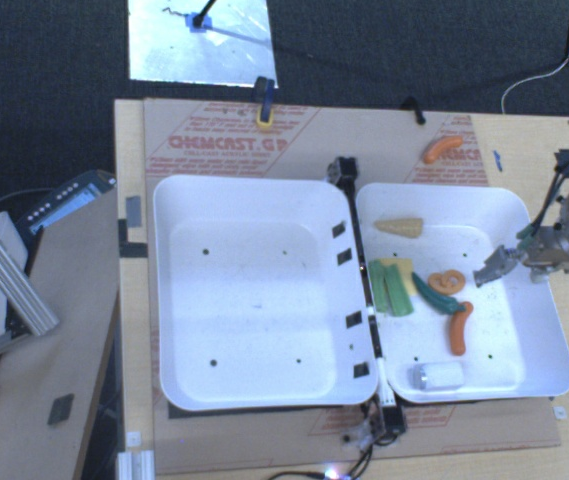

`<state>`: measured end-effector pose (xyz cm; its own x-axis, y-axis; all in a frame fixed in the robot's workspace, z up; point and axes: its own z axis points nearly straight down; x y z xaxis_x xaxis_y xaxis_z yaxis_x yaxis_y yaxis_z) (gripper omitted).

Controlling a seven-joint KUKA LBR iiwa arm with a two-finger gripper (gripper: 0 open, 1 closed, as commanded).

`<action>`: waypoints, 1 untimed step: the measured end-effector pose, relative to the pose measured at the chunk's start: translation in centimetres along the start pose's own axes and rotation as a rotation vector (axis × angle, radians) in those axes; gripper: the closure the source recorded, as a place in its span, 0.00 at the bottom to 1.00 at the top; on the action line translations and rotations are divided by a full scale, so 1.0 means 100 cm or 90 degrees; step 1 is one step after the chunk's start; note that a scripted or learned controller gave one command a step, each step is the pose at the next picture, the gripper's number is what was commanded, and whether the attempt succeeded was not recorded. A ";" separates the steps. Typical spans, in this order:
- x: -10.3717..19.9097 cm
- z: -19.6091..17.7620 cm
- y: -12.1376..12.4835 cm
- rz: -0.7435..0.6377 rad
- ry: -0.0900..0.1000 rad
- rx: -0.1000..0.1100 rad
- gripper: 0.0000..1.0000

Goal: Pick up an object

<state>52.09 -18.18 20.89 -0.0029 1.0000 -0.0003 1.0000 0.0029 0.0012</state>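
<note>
Robotics laboratory bench: two white bins (pixel 254 298) clipped onto a protective sheet (pixel 224 138), cables (pixel 554 58) and aluminium framing (pixel 4 278) alongside.

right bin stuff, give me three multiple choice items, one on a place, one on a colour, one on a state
1. Where does the lone orange sausage-shaped piece outside the bins lie?
A. in the left bin
B. on the board behind the right bin
C. on the dark floor

2. What colour is the block beside the divider in the right bin?
A. green
B. blue
C. red

3. How does the hand stand?
A. shut on the green block
B. over the right bin's right side, with nothing seen between its fingers
C. over the left bin

Key: 1 B, it rests on the printed board. 2 A, it reads green. 3 B, the hand sits right of the toys.
</note>
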 end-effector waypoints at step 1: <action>0.031 0.130 -0.034 0.001 0.003 0.005 0.00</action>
<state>48.71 -15.09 7.84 -0.0018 1.0000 0.0040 1.0000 0.0019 -0.0061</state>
